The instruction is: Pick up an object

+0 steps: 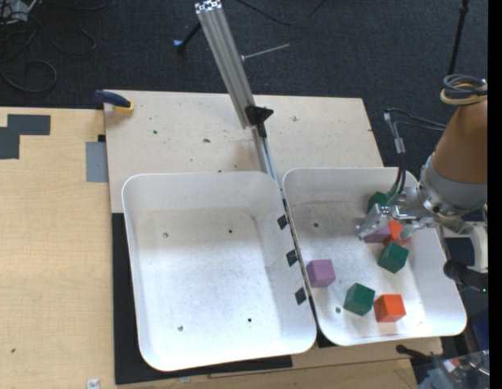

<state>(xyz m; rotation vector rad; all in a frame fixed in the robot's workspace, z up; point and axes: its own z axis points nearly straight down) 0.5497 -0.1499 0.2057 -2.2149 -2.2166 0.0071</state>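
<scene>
**A:** Here we are over the bench (234, 128), two shallow white plastic bins side by side. The left-hand bin (153, 217) has bare floor; all the action sits in the right-hand bin (332, 193), and that's where the grey arm with the orange band (461, 152) has reached in.

**B:** Makes sense, that's where the blocks are. I count a small purple cube (320, 272) near the divider, a dark green cube (359, 298) and an orange cube (389, 307) just beside each other toward the near rim, and another green cube (392, 257) up closer to the arm.

**A:** And the tool (380, 225) is down low in a tight cluster at the far right of that bin. There's a green block (379, 202) just behind it and a sliver of orange-red block (396, 231) right against the metal.

**B:** Is it clamped on anything?

**A:** I honestly cannot tell. The metal parts hide the tips, and the blocks crowd in so close that touching and gripping look alike from up here.

**B:** So the pick is a judgement call.

**A:** Right. I'd say it's at the grasp stage, aimed at that crowded corner. The risk: neighbours packed that near can get nudged rather than caught. The loose purple cube would be the easier target.
</scene>
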